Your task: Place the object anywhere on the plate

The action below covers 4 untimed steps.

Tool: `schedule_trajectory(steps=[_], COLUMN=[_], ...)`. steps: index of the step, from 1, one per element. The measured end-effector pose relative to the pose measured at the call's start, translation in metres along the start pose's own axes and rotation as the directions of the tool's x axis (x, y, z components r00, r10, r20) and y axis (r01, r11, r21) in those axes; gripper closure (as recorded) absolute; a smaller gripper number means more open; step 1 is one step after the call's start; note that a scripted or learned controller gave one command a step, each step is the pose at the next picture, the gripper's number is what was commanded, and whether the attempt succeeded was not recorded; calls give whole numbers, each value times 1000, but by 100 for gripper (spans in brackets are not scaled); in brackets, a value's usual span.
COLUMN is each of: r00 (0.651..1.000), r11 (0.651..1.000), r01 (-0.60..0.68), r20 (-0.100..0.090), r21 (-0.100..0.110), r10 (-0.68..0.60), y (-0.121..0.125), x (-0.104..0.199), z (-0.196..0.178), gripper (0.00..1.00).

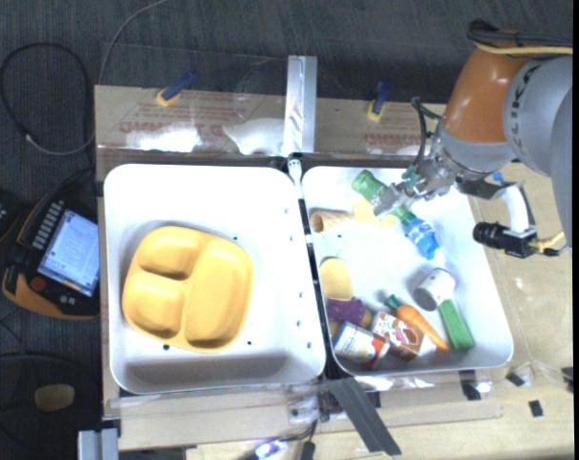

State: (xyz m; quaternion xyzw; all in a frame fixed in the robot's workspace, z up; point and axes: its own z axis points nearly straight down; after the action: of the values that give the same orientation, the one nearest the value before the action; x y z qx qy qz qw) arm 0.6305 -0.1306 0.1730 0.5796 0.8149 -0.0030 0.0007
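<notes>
Cluttered toys [395, 329] crowd the frame's lower right. We cannot tell our end effector's [405, 192] state; it may snag the green bottle [368, 184].

Yellow divided plate [186, 293], left bin

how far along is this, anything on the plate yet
Nothing looks done: the yellow plate in the left bin carries no object. The gripper is down in the right bin by the green bottle; no grasp is visible. Picking and placing remain.
</notes>
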Motion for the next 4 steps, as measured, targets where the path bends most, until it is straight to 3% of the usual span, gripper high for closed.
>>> schedule_trajectory(steps=[1,2,3,4], r00=[998,1000,995,994], r11=[998,1000,995,994], r01=[-61,-10,100,-109], r20=[-6,-6,-5,-6], r21=[-2,-1,-2,1], r10=[61,10,-100,109], y=[-8,-24,-5,7], x=[66,142,209,206], z=[-10,-10,-11,-10], gripper=[100,100,100,100])
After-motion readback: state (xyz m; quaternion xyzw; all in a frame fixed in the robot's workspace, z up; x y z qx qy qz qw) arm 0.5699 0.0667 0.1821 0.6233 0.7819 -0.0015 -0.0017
